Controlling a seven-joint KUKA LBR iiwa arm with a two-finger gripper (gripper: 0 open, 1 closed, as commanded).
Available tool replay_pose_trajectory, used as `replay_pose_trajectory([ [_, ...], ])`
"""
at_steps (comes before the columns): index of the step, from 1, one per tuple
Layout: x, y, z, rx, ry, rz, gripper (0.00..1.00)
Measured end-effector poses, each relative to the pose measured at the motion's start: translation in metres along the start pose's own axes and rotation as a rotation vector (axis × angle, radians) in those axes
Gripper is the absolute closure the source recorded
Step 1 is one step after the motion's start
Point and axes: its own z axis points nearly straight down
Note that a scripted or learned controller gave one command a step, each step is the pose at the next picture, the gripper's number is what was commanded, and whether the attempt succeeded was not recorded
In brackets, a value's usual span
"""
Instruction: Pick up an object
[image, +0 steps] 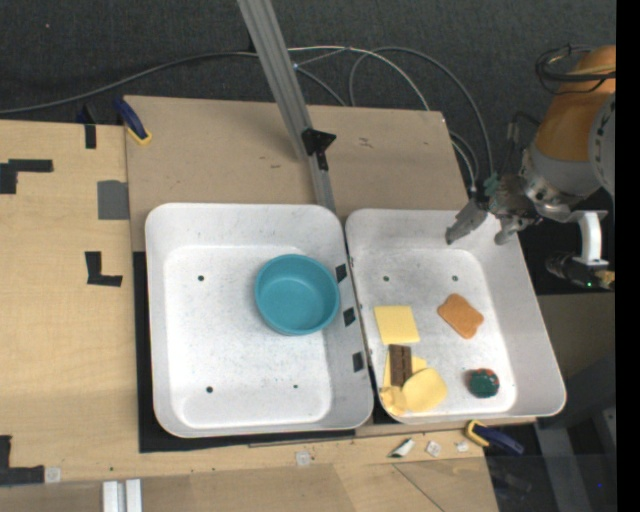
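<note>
Gripper (484, 226) hangs at right frame edge, fingers spread and holding nothing, above right bin's (520, 290) upper rim; orange block (460, 315) lies below.

- One fixed camera sits above the bench (230, 130) and looks down on it at a slant.
- It stands far enough back to take in both white bins whole: the right bin (520, 290) lies just below the claw (483, 225), the left bin (170, 300) well off to the claw's left in the frame.
- The arm (570, 130) enters from the frame's right edge, above and right of the claw.
- Dark floor and cables (400, 60) run along the top of the frame, beyond the bench's far edge.
</note>
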Motion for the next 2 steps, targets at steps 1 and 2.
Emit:
replay_pose_trajectory([
  [1,0.0,0.0,0.0,0.0,0.0,0.0,0.0],
  [2,0.007,-0.009,0.058,0.006,0.002,0.0,0.0],
])
